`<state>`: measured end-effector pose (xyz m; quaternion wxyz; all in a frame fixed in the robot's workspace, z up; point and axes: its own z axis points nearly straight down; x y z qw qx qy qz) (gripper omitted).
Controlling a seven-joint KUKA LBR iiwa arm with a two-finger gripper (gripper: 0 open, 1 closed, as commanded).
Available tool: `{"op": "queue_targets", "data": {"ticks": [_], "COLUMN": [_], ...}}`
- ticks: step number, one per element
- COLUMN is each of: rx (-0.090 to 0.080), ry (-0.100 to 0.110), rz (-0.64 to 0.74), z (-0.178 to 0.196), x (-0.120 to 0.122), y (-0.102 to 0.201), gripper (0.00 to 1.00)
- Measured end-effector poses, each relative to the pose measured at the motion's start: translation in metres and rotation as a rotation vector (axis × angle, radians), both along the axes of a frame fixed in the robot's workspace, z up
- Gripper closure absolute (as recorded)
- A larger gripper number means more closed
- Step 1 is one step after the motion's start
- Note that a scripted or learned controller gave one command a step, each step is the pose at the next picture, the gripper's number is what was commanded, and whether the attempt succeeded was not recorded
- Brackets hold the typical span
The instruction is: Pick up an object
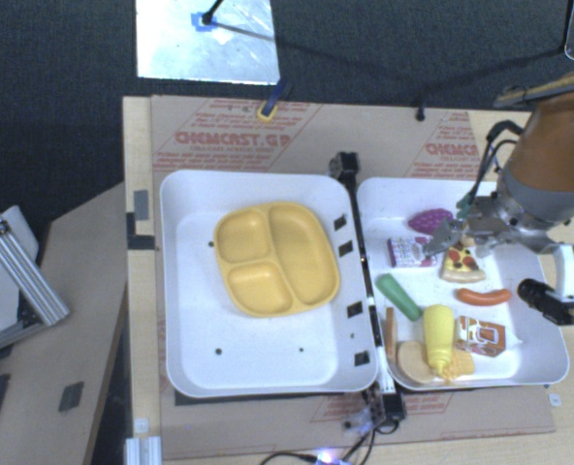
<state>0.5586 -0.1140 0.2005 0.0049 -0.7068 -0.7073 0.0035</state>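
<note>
The right bin [549, 361] holds several toy foods. Among them are a purple grape bunch [429, 221], a pink packet [403, 252], a pizza slice [462, 264], a red sausage [482, 297] and a green pickle [399, 296]. Nearer the front lie a yellow mustard bottle [439, 335], a red-and-white carton [483, 337] and a tan bread round [412, 363]. My gripper [459, 234] hangs low over the bin's middle, just above the pizza slice and right of the packet. Nothing is visibly in its grasp. The grey arm with its orange band [557, 153] reaches in from the right.
The left bin [185, 356] holds a yellow divided plate [272, 258]. A black divider with clips [360, 260] runs between the bins. A black cylindrical part [547, 301] overhangs the right bin's right rim. A shiny sheet [207, 25] lies on the dark floor beyond the bench.
</note>
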Motion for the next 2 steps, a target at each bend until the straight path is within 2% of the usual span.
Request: {"op": "queue_targets", "data": {"ticks": [1,2], "rx": [-0.002,-0.002], "ry": [-0.014,-0.010], "rz": [0.003,0.000], "z": [0.007,-0.035], "x": [0.003,0.006], "y": [0.000,-0.002], "gripper": [0.00,0.00]}}
